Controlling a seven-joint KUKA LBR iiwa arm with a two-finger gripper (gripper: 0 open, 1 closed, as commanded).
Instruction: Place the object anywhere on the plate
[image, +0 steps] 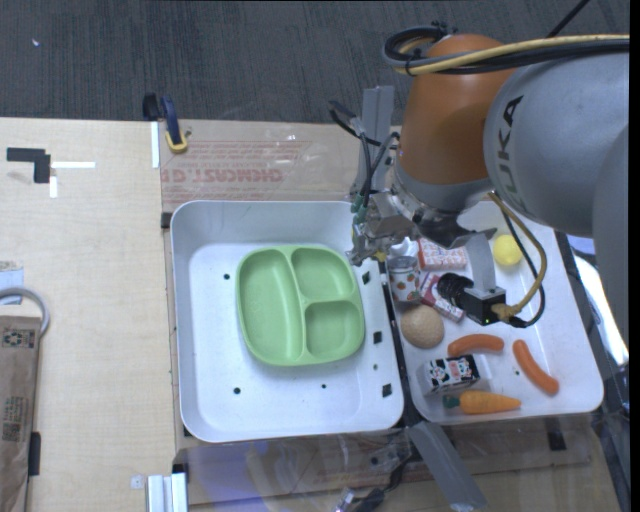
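A light green divided plate (298, 303) lies in the left white bin (200, 370), with nothing on it. My gripper (380, 243) hangs over the wall between the two bins, just off the plate's upper right corner. The orange wrist hides most of it. Directly under it, at the right bin's left edge, stands a small tin can (403, 278). Whether the can is between the gripper's parts cannot be made out.
The right bin (575, 385) holds a tan bread roll (422, 325), two orange sausages (475, 344) (535, 366), a carrot (483, 403), a small milk carton (450, 372), a yellow lemon (507, 250) and a red-and-white packet (440, 257). A brown bag (18, 400) lies far left.
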